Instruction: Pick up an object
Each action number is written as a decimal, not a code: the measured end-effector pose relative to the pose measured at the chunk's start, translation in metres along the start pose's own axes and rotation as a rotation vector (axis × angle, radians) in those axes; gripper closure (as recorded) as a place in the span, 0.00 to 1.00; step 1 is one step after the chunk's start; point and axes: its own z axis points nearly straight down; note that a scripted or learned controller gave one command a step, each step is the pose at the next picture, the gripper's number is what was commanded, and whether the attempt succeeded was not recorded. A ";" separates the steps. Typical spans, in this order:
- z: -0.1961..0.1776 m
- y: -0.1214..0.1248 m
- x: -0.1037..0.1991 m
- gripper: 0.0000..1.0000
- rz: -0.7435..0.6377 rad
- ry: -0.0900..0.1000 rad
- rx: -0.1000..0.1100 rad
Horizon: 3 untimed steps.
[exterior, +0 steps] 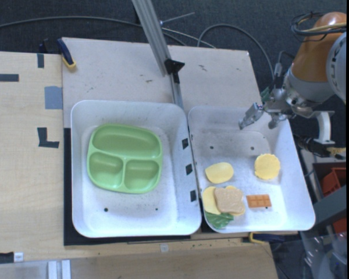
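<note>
— Two bins on the bench, side by side. The left bin [81, 156] has a green divided plate [125, 158] lying flat in it, three compartments. The right bin [291, 173] has the food pieces.

— Where is the arm?

— It reaches in from the right, the orange band [314, 51] high up, the grey wrist bent down toward the upper right part of the right bin. The gripper [257, 116] hangs over the bin's far end, near its right wall, its fingers pointing left and a little downward.

— Open or closed?

— Apart, as far as I see; two thin tips with a gap between them, and nothing sits in that gap.

— And the things to pick?

— All in the nearer half of the right bin, well apart from the gripper. A round yellow ridged piece [267, 166] lies closest, below the gripper. A smooth yellow oval [219, 172] lies to its left. Nearer the front, a tan bread slice [229, 200] rests on top of a yellow slice [209, 200] and a green leaf [220, 220], stacked against the bin's left front corner. A small orange waffle-like rectangle [258, 201] lies just beside the bread, on its right.

— Anything else?

— A grey metal rail [153, 31] slants across the bench behind the bins, and cables [104, 21] loop over the dark floor.
</note>
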 end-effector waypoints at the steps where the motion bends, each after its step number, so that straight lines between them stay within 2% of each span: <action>1: 0.000 0.000 0.000 0.00 0.000 0.000 0.000; 3: 0.094 -0.003 -0.009 0.00 0.001 -0.001 0.005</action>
